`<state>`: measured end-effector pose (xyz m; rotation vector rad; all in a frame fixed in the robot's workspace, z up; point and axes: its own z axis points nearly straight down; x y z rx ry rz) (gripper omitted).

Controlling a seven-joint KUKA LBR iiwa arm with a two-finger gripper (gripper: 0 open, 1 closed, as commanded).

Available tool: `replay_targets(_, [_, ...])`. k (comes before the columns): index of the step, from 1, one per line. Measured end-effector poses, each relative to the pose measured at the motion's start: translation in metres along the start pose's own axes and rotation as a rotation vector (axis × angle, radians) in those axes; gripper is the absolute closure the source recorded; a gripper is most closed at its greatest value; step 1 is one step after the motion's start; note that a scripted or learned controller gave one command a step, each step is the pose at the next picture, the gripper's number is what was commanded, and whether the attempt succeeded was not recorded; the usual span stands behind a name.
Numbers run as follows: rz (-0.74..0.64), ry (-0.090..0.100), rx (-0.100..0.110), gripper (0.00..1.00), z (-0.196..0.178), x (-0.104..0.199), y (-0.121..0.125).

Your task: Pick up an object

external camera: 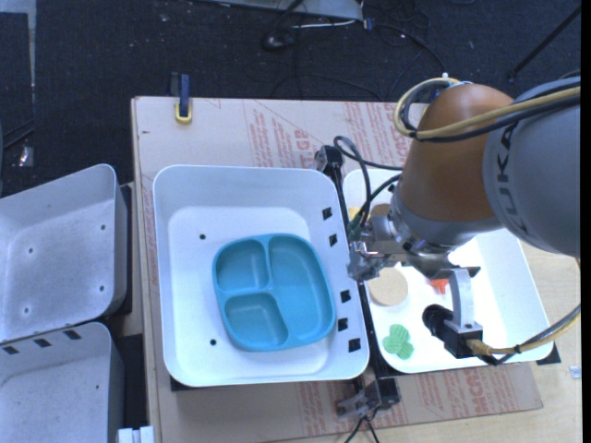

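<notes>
Pincer (363,264) hangs low over the wall btw the two bins, at the view-left edge of the right bin (517,275), w/ the bulk of the arm (462,155) above it. Can't tell how far it is open or whether it has hold of anything, as the wrist hides most of it. Candidate objs in the right bin: a tan disc (389,287) just beside the pincer, by the bin's left wall; a green piece (399,341) near its near-left corner; a small orange bit (440,286) further in, partly covered. A blue divided plate (273,292) lies flat mid left bin (185,201). Risks, as I judge them: the pincer is so close to the shared wall that a straight descent prob. hits the rim instead of reaching the disc. The disc looks flat and thin, so a pinch may slide over it or shove it vs. the wall w/o lifting. The plate is wide and shallow, a poor fit. Black cables (355,169) along the rim could snag.
</notes>
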<state>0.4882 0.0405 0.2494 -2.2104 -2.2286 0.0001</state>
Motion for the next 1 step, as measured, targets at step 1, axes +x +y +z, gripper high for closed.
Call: replay_targets(1, [-0.001,0.0,0.0,1.0,0.0055,0.0585,-0.0093])
